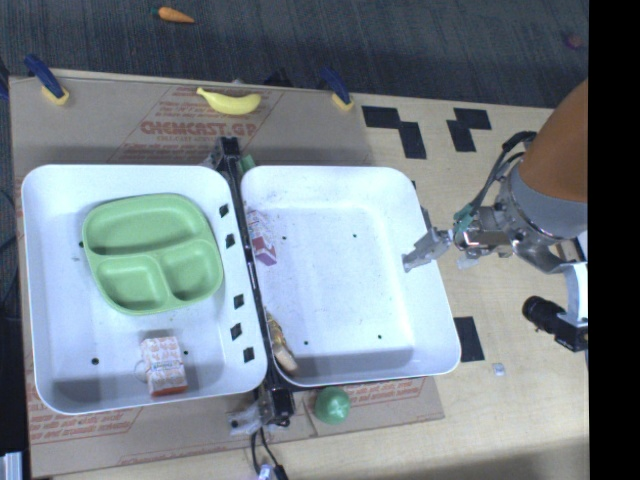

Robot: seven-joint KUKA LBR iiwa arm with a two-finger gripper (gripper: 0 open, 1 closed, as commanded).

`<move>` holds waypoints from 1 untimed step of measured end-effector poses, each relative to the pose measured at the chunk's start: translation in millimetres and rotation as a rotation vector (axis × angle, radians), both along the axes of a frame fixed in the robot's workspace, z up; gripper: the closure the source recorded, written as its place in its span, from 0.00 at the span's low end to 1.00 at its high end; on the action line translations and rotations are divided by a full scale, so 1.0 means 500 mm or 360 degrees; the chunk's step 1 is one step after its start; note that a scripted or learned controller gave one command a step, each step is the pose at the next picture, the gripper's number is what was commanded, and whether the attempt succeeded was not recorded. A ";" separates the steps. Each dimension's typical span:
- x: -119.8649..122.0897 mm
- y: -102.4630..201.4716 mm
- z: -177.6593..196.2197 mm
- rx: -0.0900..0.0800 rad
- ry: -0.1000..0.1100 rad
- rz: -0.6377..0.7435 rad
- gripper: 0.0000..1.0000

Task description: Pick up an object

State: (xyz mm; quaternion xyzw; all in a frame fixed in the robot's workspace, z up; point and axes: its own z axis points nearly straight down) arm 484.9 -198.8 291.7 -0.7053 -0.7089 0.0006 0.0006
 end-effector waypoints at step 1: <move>0.097 -0.015 -0.143 0.0001 0.0005 0.0005 0.00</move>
